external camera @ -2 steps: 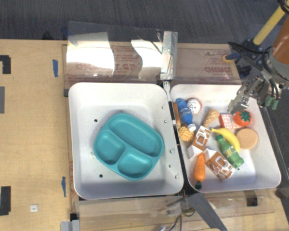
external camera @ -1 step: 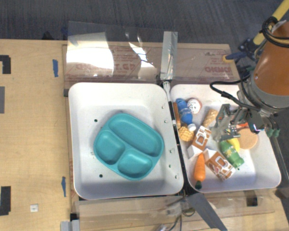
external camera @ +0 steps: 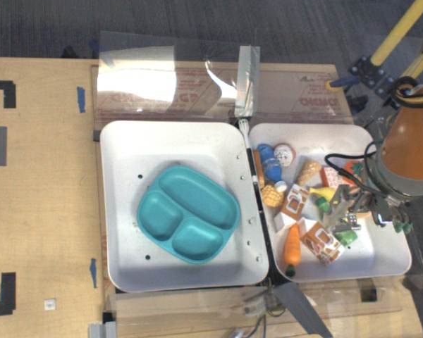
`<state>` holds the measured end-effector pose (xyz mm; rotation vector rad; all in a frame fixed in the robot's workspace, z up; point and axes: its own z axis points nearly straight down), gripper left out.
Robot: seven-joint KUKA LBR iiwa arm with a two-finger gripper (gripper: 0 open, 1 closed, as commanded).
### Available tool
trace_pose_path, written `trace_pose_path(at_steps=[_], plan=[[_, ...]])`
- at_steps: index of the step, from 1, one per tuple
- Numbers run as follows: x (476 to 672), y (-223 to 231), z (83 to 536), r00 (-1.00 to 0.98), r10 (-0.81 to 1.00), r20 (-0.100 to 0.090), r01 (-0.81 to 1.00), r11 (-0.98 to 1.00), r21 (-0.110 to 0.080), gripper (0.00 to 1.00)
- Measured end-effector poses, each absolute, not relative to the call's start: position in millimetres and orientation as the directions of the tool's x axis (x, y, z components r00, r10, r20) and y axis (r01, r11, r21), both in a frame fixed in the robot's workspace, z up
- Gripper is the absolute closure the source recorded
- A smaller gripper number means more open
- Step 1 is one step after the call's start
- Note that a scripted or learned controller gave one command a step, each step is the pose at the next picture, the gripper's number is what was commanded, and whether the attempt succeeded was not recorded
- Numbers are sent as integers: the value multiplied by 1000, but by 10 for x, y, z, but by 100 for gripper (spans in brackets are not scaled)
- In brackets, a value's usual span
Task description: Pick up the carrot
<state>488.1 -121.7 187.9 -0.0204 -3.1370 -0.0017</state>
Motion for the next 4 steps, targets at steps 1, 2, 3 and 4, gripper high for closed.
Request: trace_pose_path(at_steps=[1, 2, 3, 4], plan=[[5111, -2030, 2198, -951, 309, -9, 309, 951, -1, 100], [5198, -1040, 2692, -990, 139, -11, 139, 990, 2, 100], [5337, -1053, 1183, -996, -87, -13, -87, 996, -2, 100], [5407, -1654, 1577, -1000, -23, -10, -23, 1000, -3, 100]])
